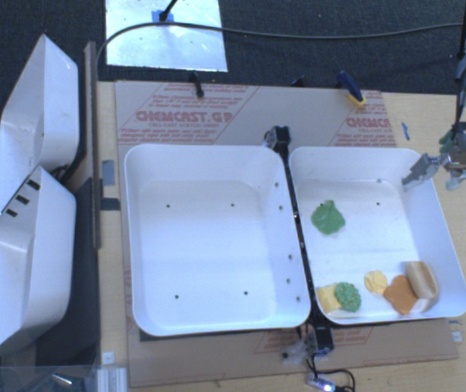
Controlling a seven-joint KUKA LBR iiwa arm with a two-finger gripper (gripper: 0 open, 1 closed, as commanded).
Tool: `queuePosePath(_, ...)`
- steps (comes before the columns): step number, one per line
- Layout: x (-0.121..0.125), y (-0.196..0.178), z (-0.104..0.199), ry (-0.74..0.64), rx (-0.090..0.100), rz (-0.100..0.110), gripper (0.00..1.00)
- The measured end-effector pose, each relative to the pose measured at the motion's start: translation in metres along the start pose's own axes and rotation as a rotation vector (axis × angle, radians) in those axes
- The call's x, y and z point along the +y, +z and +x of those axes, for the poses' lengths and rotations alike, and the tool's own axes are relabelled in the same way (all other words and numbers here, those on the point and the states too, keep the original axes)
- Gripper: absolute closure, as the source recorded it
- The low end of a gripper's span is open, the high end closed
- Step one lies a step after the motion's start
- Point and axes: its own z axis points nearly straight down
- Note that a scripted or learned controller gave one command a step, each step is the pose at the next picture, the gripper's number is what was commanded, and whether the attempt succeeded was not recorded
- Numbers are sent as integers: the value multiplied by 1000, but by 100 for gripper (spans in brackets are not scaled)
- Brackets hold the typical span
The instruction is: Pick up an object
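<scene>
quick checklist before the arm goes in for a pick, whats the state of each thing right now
1. Gripper position: above the upper right rim of the right bin, not yet over any object. Not ok for grasping yet.
2. Gripper load: nothing visible between the fingers, which look spread. Ok.
3. Isolated target: the green leafy piece lies alone mid-bin, apart from the walls. Ok.
4. Crowded targets: the yellow piece and small green piece touch; the orange wedge and bread roll touch. Not ok for a clean grasp.
5. Yellow round piece: whether it touches the orange wedge, cannot tell.
</scene>
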Motion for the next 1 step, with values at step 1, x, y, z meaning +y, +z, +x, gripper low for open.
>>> queuePosePath(1, -68, 115, 34, 0, 3, 9, 0)
